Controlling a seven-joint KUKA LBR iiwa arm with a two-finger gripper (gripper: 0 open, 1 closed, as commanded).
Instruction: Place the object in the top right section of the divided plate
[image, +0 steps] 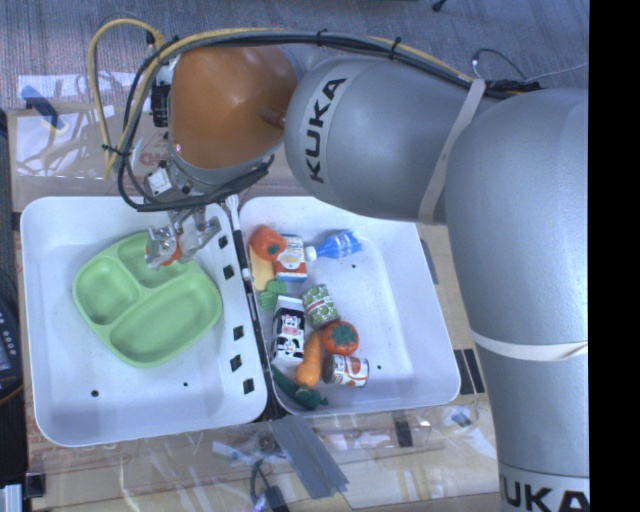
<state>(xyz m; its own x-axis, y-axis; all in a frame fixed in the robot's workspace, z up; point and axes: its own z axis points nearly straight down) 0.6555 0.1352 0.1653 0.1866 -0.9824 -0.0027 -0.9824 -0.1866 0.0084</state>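
A light green divided plate (140, 310) lies in the left bin (60, 390). My gripper (181, 243) hangs low over the plate's top right section (150, 262), at the plate's far edge. A small orange object (177, 252) shows between the fingers, and the gripper is shut on it. Most of the object is hidden by the metal fingers (160, 245). The arm's orange band (225, 100) and grey body cover the back of both bins.
The right bin (400, 330) holds several toy groceries: an orange pumpkin (265, 243), a blue bottle (335, 244), a carrot (310, 362), small cans and cartons. A black-marked divider wall (240, 320) runs between the bins, close to the right of the gripper.
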